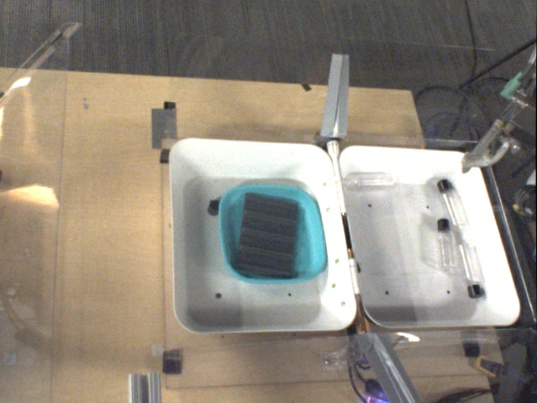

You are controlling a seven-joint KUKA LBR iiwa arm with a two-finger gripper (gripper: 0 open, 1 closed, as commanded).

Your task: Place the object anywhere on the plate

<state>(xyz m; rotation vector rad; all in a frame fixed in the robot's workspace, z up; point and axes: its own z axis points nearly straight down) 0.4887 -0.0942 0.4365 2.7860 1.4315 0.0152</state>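
Already, dark ribbed block (268, 233) on teal plate (315, 254), clear capped tubes (457, 225) in the right bin (394, 263), end effector state unclear.

What is probably the gripper (491, 148) is being shown at the far right edge, blurred and pale grey. It is being held low and slanted, with its upper end being cropped by the frame.
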